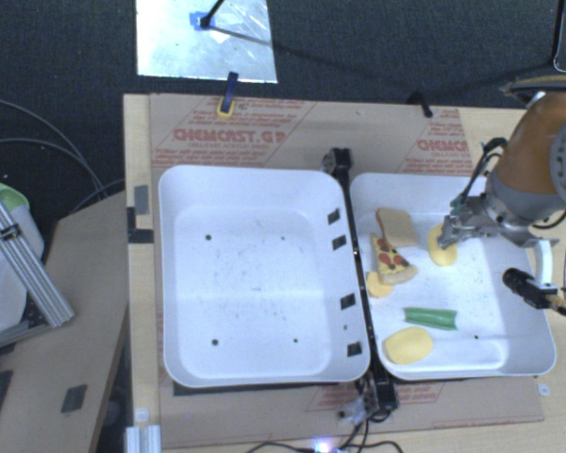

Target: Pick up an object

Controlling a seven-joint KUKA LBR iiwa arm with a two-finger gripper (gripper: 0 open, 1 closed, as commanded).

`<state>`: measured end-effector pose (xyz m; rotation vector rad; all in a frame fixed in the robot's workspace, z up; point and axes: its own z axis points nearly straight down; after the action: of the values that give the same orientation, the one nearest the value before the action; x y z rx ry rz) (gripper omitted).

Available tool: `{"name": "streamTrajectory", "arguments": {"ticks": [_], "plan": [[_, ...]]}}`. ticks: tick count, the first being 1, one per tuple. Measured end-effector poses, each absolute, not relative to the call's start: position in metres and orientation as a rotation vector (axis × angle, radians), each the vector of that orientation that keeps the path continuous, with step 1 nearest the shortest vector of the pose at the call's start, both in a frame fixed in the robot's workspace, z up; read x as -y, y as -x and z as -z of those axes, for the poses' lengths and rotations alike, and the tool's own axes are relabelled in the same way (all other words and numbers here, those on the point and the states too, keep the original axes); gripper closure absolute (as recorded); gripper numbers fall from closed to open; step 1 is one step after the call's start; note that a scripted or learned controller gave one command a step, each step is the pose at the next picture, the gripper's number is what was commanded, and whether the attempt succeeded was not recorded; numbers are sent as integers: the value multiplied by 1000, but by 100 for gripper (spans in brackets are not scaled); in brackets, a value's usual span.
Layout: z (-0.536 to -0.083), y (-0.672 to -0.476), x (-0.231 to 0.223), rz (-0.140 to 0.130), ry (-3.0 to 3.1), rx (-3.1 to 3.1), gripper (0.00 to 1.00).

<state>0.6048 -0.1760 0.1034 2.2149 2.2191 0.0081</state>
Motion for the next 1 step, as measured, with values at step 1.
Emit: {"name": "streamTrajectory", "arguments": {"ticks": [1], "plan": [[-102, -604, 176, -6, -2216, -2219, 0]]}}
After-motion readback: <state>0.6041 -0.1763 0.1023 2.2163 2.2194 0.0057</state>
